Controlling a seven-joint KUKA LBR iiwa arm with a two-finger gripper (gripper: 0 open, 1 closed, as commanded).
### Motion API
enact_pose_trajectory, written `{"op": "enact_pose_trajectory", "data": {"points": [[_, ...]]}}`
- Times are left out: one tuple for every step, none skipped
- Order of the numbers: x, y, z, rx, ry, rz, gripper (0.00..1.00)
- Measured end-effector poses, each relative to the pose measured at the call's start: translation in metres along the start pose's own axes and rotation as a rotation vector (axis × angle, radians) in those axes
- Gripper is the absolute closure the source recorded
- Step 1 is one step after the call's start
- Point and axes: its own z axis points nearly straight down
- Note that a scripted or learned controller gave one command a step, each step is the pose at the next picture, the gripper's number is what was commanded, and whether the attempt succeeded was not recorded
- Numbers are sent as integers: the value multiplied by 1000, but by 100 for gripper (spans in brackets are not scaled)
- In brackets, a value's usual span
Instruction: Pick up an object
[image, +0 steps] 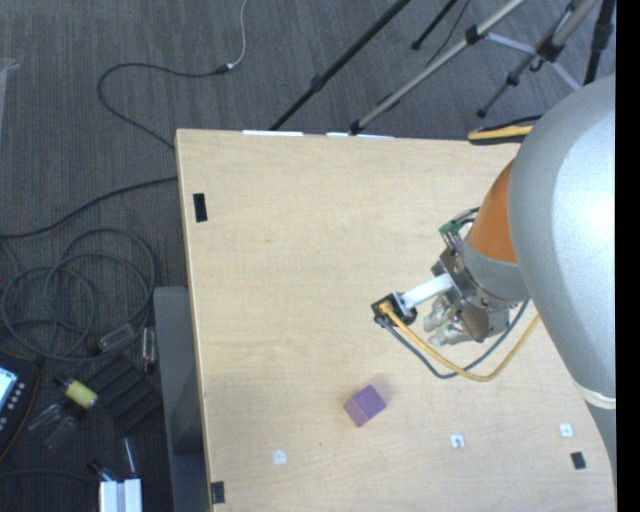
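A small purple cube (364, 405) lies alone on the pale wooden bench top (290, 270), well apart from the gripper (452, 322) up and to its right; whether that gripper is apart or together cannot be told.

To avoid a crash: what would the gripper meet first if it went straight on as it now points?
Likely the bare wooden board under it, since the gripper seems to point down; depth is unclear. The purple cube lies apart, off that line.

The cube (364, 405) lies on the board (280, 300), left of the hand (452, 324).
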Motion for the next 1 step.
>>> {"op": "enact_pose_trajectory", "data": {"points": [[0,0,0,-1,0,0,0]]}}
